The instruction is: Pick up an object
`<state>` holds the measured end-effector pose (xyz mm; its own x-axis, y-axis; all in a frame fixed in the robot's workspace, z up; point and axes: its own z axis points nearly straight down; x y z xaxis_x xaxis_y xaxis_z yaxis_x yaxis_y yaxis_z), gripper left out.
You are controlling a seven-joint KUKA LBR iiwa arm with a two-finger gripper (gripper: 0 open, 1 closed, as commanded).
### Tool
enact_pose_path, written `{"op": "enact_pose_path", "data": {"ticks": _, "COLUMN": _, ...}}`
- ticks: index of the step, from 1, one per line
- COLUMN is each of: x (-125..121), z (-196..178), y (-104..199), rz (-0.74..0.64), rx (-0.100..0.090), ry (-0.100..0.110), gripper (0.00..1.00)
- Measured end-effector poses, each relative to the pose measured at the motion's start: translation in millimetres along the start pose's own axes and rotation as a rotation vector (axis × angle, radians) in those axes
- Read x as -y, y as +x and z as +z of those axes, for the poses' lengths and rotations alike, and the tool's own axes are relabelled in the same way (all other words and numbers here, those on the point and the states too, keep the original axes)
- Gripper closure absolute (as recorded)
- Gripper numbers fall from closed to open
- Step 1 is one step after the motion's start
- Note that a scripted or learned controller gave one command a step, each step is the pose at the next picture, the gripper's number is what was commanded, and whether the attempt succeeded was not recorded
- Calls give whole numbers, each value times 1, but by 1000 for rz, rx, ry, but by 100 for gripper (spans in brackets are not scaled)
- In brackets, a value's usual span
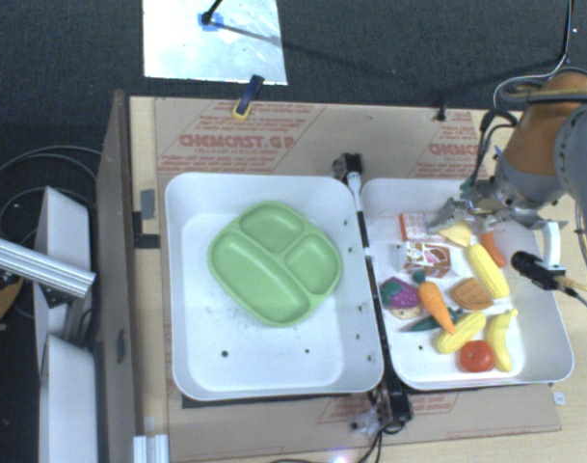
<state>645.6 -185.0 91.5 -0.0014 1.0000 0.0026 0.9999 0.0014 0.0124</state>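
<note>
On the bench board (274, 133) "CHEMCAST GP" reads in red; the end effector (464, 207), seemingly empty, has an unclear opening.

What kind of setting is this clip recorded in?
Most likely a robotics lab test bench: two white bins sit on paper-covered board, toy food such as a carrot fills the right one, and loose cables trail alongside.

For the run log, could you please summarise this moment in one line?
pincer: low at right bin far edge, above yellow wedge | grasp: unclear | left bin: green plate
</note>
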Motion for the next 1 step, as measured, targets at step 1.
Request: {"op": "enact_pose_path", "data": {"ticks": 1, "x": -16, "z": 1, "y": -15, "rz": -4, "rx": -13, "ry": 11, "gripper": 0}}
